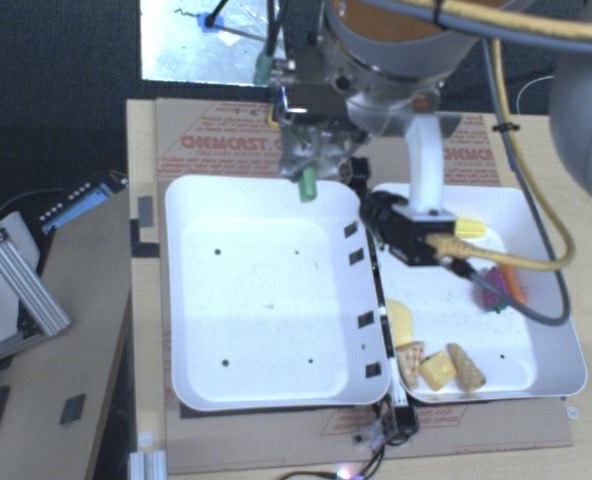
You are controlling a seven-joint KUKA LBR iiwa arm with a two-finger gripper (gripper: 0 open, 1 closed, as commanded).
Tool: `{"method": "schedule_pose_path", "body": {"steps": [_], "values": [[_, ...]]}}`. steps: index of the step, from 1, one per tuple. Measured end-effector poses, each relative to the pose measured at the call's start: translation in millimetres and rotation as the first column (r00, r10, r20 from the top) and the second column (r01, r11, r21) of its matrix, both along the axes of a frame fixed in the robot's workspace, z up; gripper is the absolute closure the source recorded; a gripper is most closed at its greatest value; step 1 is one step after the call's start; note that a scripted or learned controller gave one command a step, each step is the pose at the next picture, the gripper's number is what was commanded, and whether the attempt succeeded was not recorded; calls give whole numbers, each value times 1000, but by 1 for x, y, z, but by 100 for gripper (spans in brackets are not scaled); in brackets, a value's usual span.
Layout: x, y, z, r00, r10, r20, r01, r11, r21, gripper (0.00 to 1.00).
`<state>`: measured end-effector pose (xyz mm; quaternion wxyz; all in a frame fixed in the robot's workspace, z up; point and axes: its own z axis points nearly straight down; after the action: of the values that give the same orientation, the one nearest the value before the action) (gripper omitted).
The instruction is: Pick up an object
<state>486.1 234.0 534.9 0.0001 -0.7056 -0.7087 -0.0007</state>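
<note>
Over far rim of left bin (266, 268), toward its right corner: hand (311, 168), hanging low. Cannot tell how far open; too blurred and crowded by wrist hardware.

Just below it, at or almost on rim: small green piece (308, 187), upright. Cannot tell whether gripped or merely sitting there. Looks like light, stiff plastic, probably smooth, so likely to slip if pinched at tip. Better taken across short middle, squarely from above.

Other candidates, all in right bin (561, 353):
- Pale yellow disc (401, 320) by dividing wall.
- Along near edge, ribbed shell-like piece (410, 361), yellow block (437, 370) and tan cone (466, 366), close together. Shell-like piece and block about touching.
- Further back, yellow piece (471, 230) and purple-and-orange piece (503, 286).

All small, judged light, rigid toy items, none fragile.
- Block easiest: flat parallel sides, grip across those.
- Cone: apt to squirt out unless held at thick end.
- Disc: flat, near wall, awkward to get under.
- Cluster tight, so risk of nudging neighbours on descent.

Both bins on printed cardboard sheet (226, 138) over tabletop (86, 298).
</note>
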Motion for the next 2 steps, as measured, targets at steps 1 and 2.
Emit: {"method": "schedule_pose_path", "body": {"steps": [1, 2], "values": [[-1, 0, -215, 1000, -3, -14, 3, 1000, -8, 100], [1, 0, 2, 1000, 0, 17, 0, 1000, 8, 100]]}}
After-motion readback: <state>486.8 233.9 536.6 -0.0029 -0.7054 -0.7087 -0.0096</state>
